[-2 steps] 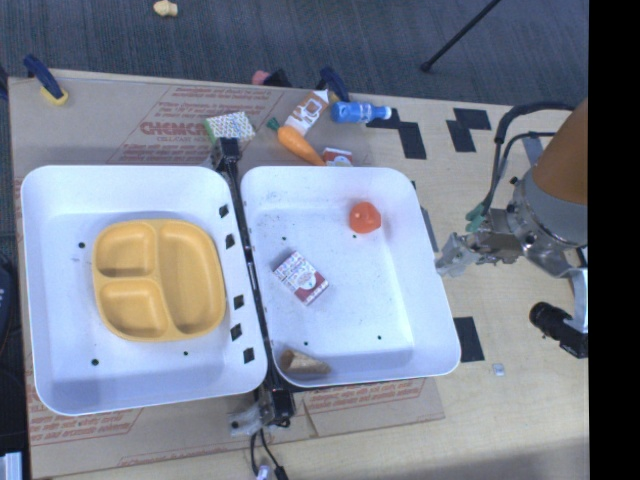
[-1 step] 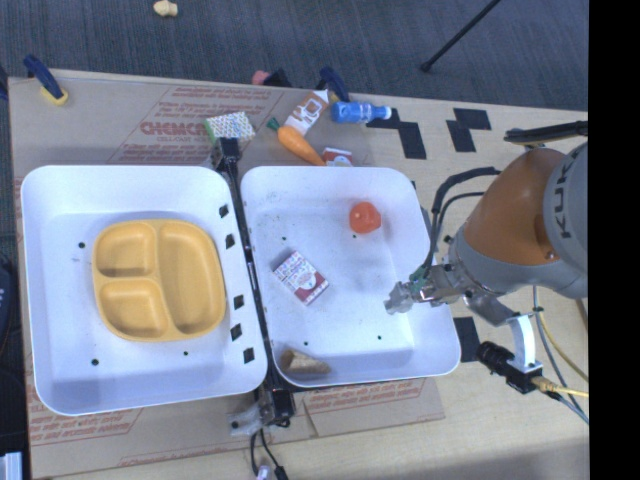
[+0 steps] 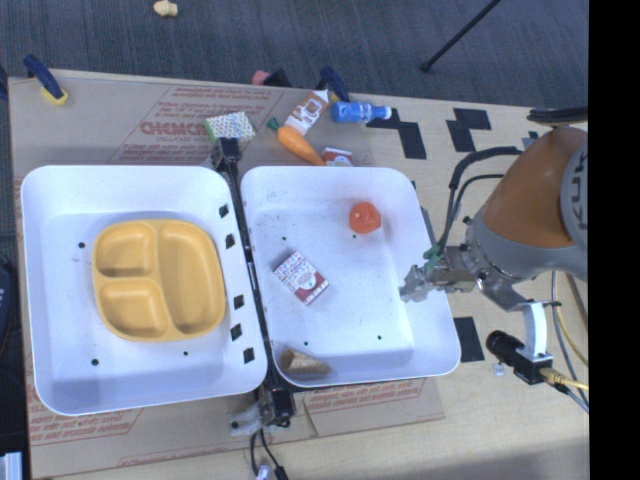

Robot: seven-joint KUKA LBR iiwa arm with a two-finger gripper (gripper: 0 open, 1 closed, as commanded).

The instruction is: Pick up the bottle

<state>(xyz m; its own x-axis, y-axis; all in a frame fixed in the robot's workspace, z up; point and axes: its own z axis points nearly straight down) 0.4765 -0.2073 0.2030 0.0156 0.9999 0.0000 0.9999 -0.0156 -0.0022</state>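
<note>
Camera view: gripper at the right bin's right wall, bottle out on the bench beyond the bins.

Nearest, a brown scrap (image 3: 303, 365) lies at the right bin's (image 3: 440, 353) near edge, then a small carton (image 3: 301, 278) mid-floor. The gripper (image 3: 415, 285) hangs over the right rim (whether it is spread or pressed together, I cannot tell). Farther, a red object (image 3: 364, 218). The bottle (image 3: 358, 113) lies past the far edge, up and left of the gripper, long axis along that edge.

Grey arm (image 3: 520, 253) with a broad orange band (image 3: 535, 193) and black cables (image 3: 470, 168) looping alongside.
</note>
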